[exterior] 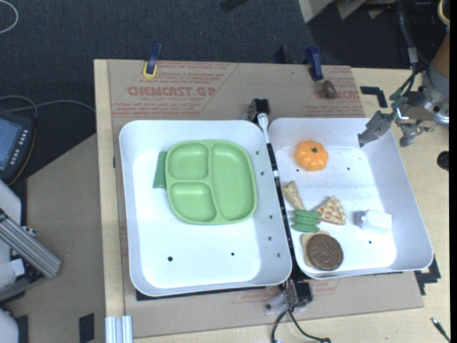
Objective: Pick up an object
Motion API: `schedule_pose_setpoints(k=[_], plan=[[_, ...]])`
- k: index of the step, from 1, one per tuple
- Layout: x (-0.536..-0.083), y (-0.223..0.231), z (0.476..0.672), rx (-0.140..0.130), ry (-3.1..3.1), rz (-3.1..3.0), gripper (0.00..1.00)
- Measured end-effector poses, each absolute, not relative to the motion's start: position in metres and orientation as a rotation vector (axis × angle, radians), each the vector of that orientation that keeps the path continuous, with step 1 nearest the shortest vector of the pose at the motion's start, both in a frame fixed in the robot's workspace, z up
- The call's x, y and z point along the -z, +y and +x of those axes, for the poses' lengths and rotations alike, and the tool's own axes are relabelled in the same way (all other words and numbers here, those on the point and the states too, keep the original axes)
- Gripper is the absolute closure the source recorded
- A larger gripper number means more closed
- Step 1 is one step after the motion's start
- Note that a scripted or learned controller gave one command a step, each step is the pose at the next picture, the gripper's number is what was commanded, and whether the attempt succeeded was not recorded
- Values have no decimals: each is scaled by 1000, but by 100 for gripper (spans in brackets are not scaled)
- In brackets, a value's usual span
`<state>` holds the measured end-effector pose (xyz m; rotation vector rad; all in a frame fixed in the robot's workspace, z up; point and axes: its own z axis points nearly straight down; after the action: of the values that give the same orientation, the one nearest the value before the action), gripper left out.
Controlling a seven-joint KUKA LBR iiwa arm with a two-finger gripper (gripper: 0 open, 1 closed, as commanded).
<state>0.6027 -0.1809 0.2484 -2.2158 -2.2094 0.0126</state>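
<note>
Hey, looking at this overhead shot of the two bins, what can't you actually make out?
- Arm: cut off by the camera view's right edge; just the gripper end shows.
- Gripper fingers: small and blurred, open or shut unclear.
- White object in the right bin: blends into the bin floor, identity unclear.
- Green toy: too small to identify.
- Tan piece beside the dividing wall: shape unclear at this size.

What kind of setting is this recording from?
Probably a robotics lab bench: two white bins clamped on a board, toy food like an orange pumpkin and a green divided plate, and a gripper at the right.
</note>
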Motion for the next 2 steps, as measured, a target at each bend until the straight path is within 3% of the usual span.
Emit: schedule_pose_setpoints(k=[1, 2], plan=[[-257, -181, 605, 0, -2221, -2221, 0], [-213, -183, 609, -4, -2219, -2219, 0]])
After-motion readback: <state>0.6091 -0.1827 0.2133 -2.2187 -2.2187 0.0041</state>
